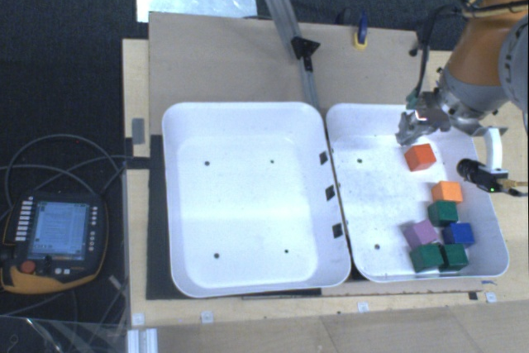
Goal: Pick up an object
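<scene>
In the right bin (372,202) lie several small blocks. A red-orange block (421,156) sits alone near the bin's upper right. Lower down cluster an orange block (447,192), a dark green block (443,212), a blue block (459,234), a purple block (422,232) and two green blocks (438,258). My gripper (410,131) hangs over the bin's upper right part, just up and left of the red-orange block. Nothing shows between its fingers.
The left bin (248,194) lies beside the right one, with black clips (331,193) along the shared edge. A slanted metal pole (281,4) crosses the back of the bench. A teach pendant (54,240) rests on the floor at left.
</scene>
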### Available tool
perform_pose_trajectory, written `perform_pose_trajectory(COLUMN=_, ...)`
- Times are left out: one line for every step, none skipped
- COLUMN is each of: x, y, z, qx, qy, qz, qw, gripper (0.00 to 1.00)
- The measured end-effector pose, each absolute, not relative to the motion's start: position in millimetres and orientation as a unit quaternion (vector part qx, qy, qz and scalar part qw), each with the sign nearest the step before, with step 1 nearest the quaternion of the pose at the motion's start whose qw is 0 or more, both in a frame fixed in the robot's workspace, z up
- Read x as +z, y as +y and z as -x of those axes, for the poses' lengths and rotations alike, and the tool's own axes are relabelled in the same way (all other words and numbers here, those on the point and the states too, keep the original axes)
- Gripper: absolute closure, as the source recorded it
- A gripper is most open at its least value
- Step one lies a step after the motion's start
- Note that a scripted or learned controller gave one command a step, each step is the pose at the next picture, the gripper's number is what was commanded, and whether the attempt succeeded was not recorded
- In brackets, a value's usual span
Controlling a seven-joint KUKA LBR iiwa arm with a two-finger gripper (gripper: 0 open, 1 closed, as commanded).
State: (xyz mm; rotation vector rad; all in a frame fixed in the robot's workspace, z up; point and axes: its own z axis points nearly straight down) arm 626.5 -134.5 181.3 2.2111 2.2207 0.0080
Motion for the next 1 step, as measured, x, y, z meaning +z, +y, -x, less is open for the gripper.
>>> perform_pose_trajectory(x=217.3, y=-134.7, z=-628.1, qx=0.0018, qy=0.709, qz=-0.706, qw=0.003, gripper=1.0)
